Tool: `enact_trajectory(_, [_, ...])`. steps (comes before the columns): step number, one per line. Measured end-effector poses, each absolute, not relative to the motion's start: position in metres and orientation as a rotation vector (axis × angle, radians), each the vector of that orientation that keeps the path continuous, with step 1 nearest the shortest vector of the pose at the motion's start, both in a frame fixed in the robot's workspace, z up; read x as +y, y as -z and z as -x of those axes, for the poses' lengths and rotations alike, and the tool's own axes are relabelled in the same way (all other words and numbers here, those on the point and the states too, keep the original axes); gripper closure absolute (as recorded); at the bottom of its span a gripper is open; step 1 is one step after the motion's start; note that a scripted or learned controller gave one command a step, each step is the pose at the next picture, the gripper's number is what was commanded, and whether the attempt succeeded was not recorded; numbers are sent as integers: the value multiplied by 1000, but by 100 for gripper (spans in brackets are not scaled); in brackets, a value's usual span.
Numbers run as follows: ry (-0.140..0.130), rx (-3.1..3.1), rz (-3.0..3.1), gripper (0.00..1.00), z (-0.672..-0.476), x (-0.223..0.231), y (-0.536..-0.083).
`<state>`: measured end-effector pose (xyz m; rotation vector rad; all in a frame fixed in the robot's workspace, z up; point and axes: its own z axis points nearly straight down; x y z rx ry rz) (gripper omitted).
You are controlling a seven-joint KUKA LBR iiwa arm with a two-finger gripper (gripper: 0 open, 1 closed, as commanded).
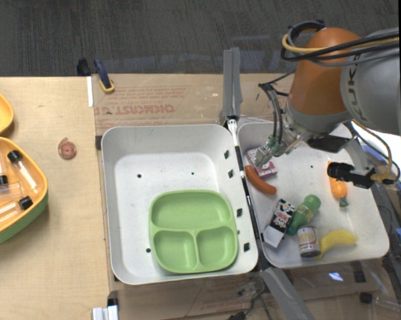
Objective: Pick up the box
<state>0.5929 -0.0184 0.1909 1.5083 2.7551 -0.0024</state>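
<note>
There is one camera. It is fixed above the bench and looks down at a slant, from a middle distance, so both shallow white plastic bins fit inside. The left white bin (123, 211) lies near the centre, and the right white bin (370, 229) lies toward 3 o'clock. The far side of the bench is at 12 o'clock. The grey arm with the orange band (322, 70) comes in from 2 o'clock.
</note>
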Motion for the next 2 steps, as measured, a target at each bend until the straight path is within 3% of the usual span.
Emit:
enact_trajectory(1, [2,2815,-1396,100,-555,-46,-191])
enact_trajectory(2, [2,2851,-1318,100,-620,5,-191])
